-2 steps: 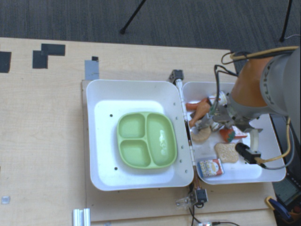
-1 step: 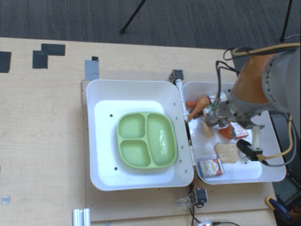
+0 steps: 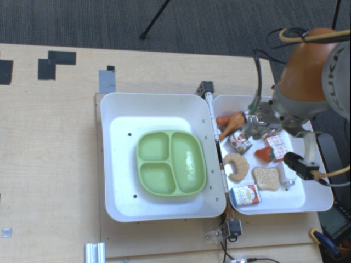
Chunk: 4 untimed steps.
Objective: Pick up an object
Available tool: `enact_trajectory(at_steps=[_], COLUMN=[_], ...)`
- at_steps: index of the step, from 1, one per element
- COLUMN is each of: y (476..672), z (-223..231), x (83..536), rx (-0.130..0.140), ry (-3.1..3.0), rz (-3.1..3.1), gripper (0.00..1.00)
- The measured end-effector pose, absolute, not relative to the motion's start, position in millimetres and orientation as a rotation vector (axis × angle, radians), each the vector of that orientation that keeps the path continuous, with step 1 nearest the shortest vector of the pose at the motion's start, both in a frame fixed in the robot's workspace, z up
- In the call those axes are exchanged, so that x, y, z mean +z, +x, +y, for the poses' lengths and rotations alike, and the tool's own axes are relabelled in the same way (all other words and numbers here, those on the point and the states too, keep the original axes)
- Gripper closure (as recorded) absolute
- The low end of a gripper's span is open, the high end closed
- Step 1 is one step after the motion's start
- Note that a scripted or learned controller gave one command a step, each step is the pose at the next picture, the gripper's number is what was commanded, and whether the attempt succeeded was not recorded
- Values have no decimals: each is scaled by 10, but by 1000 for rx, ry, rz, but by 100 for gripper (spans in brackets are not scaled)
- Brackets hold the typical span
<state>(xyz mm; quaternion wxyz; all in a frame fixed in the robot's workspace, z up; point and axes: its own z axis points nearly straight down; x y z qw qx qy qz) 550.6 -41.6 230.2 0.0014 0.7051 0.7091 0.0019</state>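
The right bin (image 3: 307, 201) holds several food toys. An orange carrot (image 3: 232, 120) lies at its far left, with a small red and white can (image 3: 239, 142) just in front of it. A croissant (image 3: 237, 166), a slice of toast (image 3: 266, 178) and a small carton (image 3: 245, 195) sit nearer the front. A red piece (image 3: 264, 154) and a red and white packet (image 3: 277, 144) lie in the middle. My gripper (image 3: 254, 127) hangs low over the bin's back left, right of the carrot and just behind the can.
The left bin (image 3: 118, 147) bears a green divided plate (image 3: 171, 163). The metal divider (image 3: 215, 141) between the bins runs close to the carrot and croissant. The arm's grey and orange body (image 3: 310, 75) covers the right bin's far right corner.
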Motion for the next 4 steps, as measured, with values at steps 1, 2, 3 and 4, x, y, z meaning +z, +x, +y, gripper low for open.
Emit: enact_trajectory(at_steps=[1, 2, 3, 4], y=[5064, 4920, 5483, 5390], z=[116, -468, 122, -311], x=[2474, 1840, 1843, 3359], rx=[3, 1, 3, 7], ry=[2215, 2219, 2216, 2214], rz=[2227, 2223, 2226, 2221], gripper=[100, 100, 100, 100])
